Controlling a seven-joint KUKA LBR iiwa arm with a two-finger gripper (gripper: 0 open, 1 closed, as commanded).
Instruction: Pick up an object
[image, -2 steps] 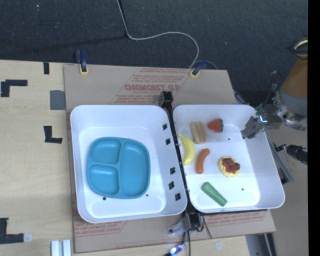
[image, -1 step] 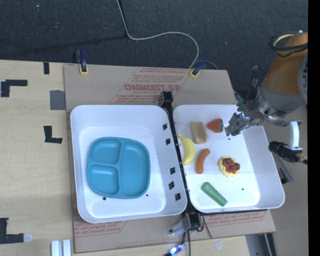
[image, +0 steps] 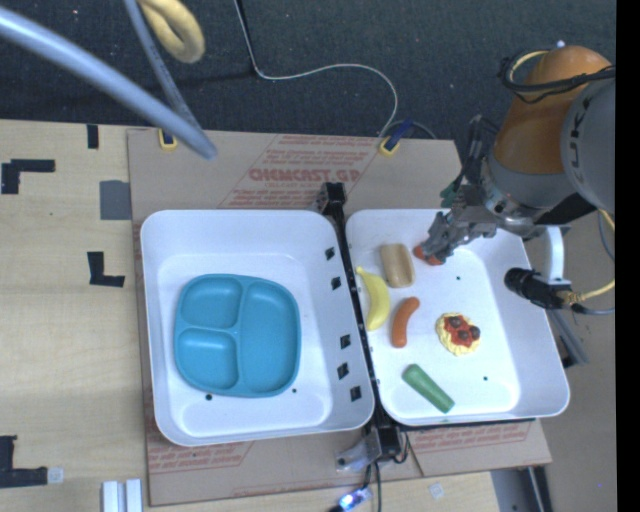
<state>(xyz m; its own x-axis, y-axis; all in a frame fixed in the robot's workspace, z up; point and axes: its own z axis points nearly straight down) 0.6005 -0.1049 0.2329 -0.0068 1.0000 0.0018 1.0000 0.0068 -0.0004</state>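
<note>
Inspector: Camera view, looking down at a slant. State your position.

Arm: I reach in from the right. My gripper (image: 437, 250) sits low over the far end of the right bin (image: 530, 385), close to its back wall. A small red thing (image: 430, 257) shows at my fingertips. I cannot tell whether it is a loose object or part of me.

Inspector: Your fingers: open or closed, and holding what?

Arm: I cannot tell. From this angle they read as one dark cluster, and no gap is clear. I do not claim a hold on anything.

Inspector: List the objects in that bin.

Arm: A brown bun (image: 398, 265) lies just beside my fingertips, toward the divider. A banana (image: 375, 298) lies near the bun, along the bin's left wall. An orange sausage (image: 403, 321) lies tilted just right of the banana. A yellow piece with red topping (image: 458, 334) sits near the middle. A green pickle (image: 428, 388) lies at the near end, apart from the others. All rest on the bin floor.

Inspector: The other bin?

Arm: The left bin (image: 170, 240) holds a blue divided plate (image: 238, 335), lying flat, with three compartments. It is well apart from me.
</note>
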